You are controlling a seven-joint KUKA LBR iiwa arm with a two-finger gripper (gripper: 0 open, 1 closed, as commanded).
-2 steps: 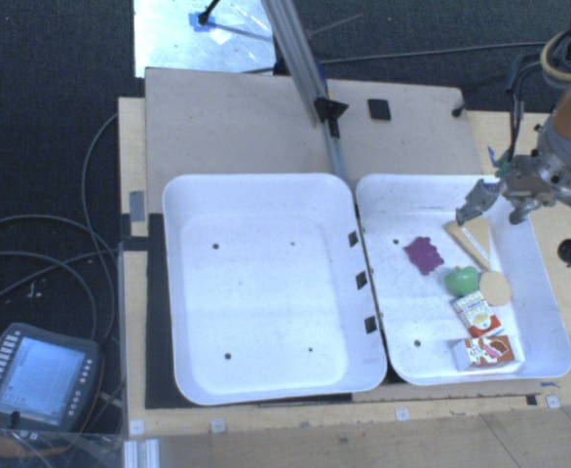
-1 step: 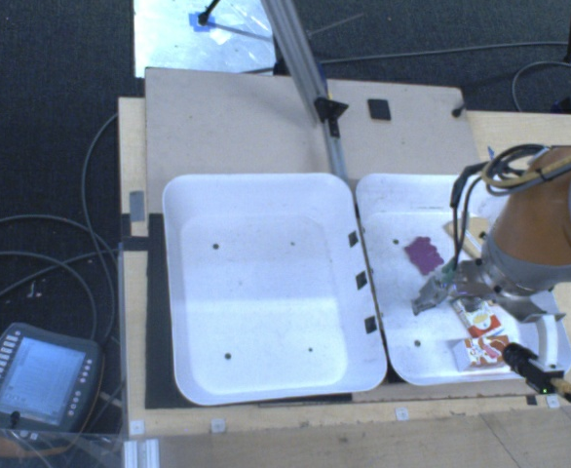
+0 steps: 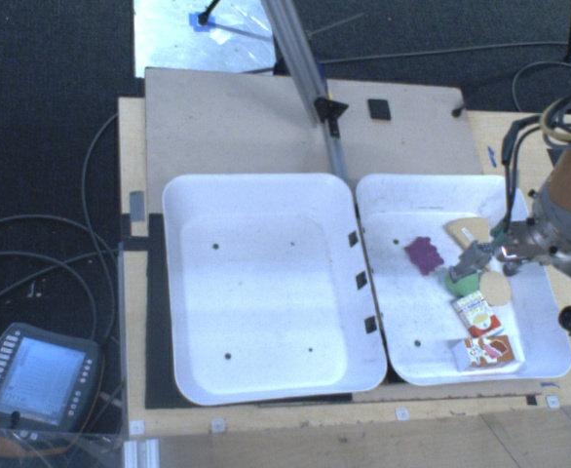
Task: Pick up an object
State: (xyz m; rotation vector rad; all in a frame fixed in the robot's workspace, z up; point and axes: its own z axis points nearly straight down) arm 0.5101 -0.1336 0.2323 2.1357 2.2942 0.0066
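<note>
The grey two-finger gripper [image 3: 478, 258] reaches in from the right over the right-hand shallow white bin [image 3: 402, 359], directly above a small green rounded object [image 3: 461, 283]; whether anything sits between its tips I cannot tell. Around it lie a purple lumpy toy [image 3: 424, 253], a tan wedge-shaped piece [image 3: 468, 230], a pale beige round piece [image 3: 497, 289] and a red-and-white printed carton [image 3: 484, 339] whose lettering is too small to read. The left-hand white bin [image 3: 183, 261] sits alongside.

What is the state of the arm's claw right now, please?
Claw: low in the right bin, just above a green object; open or closed cannot be told.
</note>
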